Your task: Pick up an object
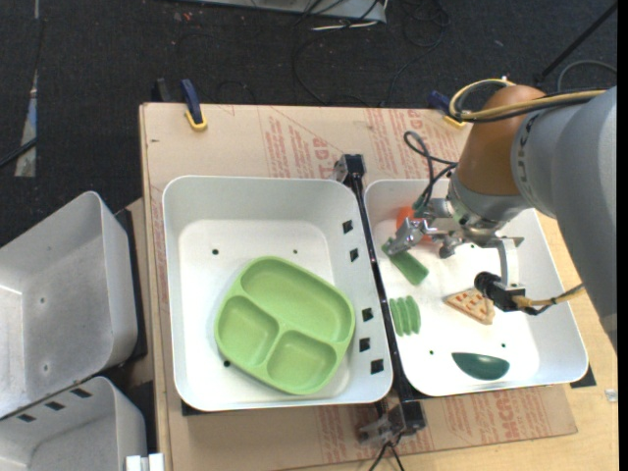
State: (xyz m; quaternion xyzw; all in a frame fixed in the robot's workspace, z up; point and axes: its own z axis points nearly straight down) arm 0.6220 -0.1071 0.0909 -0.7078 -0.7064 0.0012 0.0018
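Arm (510, 155) hides right bin's (559, 361) far side and an orange object (404, 214).

Faint red printed lettering runs along the far and near edges of the cardboard sheet (294, 130), too blurred to read.

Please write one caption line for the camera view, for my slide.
Arm lowers its claw into the right bin among small items; a green tray lies in the left bin.

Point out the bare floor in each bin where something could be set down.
Left bin: bare strip behind the green divided tray. Right bin: bare patch right of the dark green piece. Crowded: its left half, around the gripper, green pieces and waffle.
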